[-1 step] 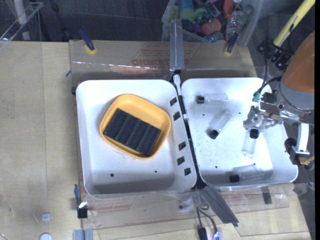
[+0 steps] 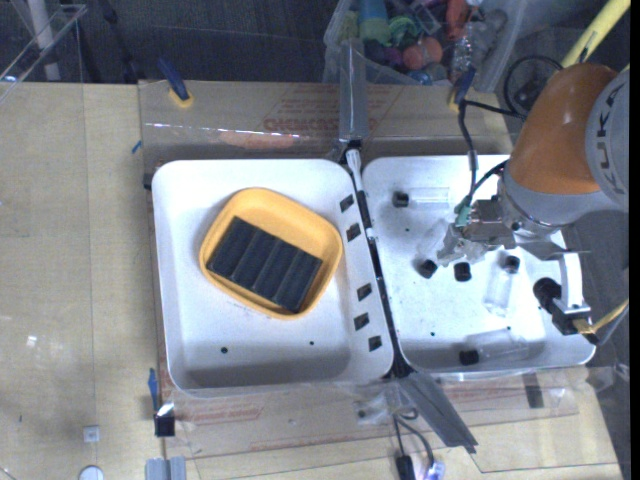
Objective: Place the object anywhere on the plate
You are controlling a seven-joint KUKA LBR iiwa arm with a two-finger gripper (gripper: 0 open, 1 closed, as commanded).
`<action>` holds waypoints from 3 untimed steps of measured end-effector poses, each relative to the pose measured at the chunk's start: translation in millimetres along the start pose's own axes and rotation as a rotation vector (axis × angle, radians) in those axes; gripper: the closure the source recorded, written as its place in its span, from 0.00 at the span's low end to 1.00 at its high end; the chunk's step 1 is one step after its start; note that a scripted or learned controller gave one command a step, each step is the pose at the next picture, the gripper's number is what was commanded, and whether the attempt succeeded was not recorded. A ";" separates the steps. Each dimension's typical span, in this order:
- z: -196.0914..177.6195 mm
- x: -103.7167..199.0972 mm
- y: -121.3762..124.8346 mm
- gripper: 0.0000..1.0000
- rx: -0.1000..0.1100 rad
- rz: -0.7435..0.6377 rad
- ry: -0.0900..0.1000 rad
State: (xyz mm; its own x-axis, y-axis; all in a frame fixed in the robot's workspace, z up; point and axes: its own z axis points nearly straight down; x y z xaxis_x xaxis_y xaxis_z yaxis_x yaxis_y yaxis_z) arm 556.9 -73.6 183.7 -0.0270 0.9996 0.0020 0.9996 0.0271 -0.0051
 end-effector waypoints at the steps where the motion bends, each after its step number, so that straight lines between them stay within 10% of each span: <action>1: -0.4 77.3 37.8 1.00 -0.006 -0.150 -0.003; 2: -0.1 144.1 10.5 1.00 0.000 -0.348 -0.001; 3: -0.1 143.6 10.6 0.00 -0.001 -0.347 -0.001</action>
